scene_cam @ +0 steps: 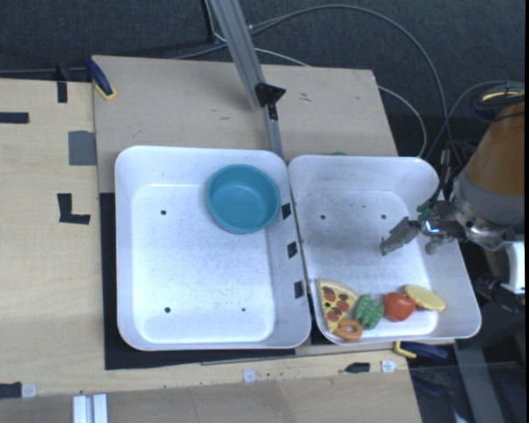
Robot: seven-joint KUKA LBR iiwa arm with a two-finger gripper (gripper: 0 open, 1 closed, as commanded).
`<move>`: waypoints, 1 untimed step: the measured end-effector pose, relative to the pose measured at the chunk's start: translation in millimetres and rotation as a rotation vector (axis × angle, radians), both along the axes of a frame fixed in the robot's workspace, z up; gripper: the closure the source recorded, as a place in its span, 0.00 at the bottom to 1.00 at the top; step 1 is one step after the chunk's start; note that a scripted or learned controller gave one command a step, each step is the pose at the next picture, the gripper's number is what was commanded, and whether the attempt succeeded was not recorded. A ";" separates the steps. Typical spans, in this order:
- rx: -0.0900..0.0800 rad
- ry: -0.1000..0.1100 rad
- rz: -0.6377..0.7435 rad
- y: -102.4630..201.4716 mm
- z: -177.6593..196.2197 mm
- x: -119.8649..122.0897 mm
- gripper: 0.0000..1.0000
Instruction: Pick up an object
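Your gripper (408, 237) is hovering over the right part of the right bin (353, 188), with nothing between its fingers (394, 239); you cannot tell whether they are spread or pressed together. The candidates are lying along that bin's near edge: a pizza slice (334, 302), a green piece (368, 309), a red tomato (399, 306) and a yellow piece (424, 298). A blue bowl (242, 198) is sitting in the left bin (159, 280), far right corner.

A pale wooden desk (35, 263) with black tape marks lies under a raised tan board (185, 104). Beyond the board's far edge spreads dark blue-grey carpet floor (88, 16), crossed by thin grey cables (353, 16).
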State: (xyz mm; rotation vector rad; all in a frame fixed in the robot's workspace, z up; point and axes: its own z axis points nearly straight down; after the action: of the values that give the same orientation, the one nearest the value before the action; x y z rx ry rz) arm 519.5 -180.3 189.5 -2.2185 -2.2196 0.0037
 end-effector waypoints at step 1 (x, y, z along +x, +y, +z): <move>0.001 0.002 0.000 -1.6 -61.5 3.8 0.00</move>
State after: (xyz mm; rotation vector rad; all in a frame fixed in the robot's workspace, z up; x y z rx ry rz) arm 523.3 -181.9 128.0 -2.2171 -2.2180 0.0051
